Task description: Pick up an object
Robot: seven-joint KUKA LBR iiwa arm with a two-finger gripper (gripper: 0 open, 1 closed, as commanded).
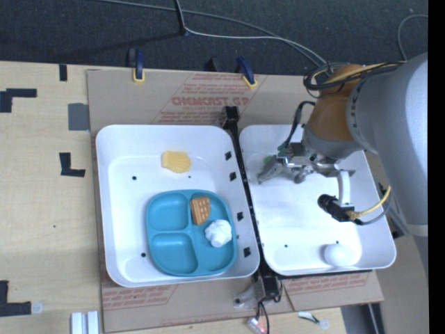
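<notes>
Arm reaches in from right, wrist bent down over right bin (375, 256), gripper (278, 167) near its upper left; can't tell gripper state. White ball (341, 254) lower right, well apart.

dark carpet (83, 19), wooden bench (35, 207), cardboard sheet (201, 99)

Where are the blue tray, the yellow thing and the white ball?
blue tray (170, 252): camera view, bare floor of its lower-left compartment.
yellow thing (176, 161): camera view, its middle, on the left bin's floor.
white ball (339, 254): camera view, its middle, in the right bin's near corner.
</notes>
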